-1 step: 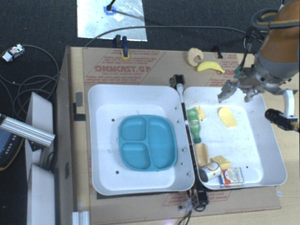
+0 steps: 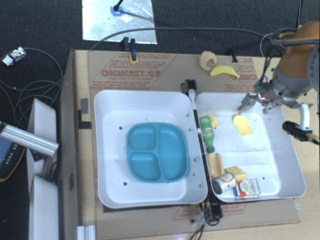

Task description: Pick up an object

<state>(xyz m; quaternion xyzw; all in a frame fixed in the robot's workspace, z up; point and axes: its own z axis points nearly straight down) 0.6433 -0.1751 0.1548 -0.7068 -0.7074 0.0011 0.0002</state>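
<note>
Objects to grab are all in the right bin, nothing's been lifted yet afaict, so the whole pick is still to do.

Biggest to smallest: bench w/ printed board on top, then the two white bins side by side. Left bin has a blue divided plate sitting in the middle. Right bin has the clutter: green bottle lying along the left wall, yellow block further out on the floor, a tan piece below the bottle, plus a small can and a little carton down in the near corner. Banana and a tan roll-ish thing are outside the bins on the board, near the top edge.

Arm comes in from the right, orange band up top, wrist tilted down toward the back of the right bin. Gripper hovers above and just right of the yellow block, fingers look spread apart w/ nothing between them. My guess is the block is the closest target, but it needs to drop down and shift left a bit first.
</note>
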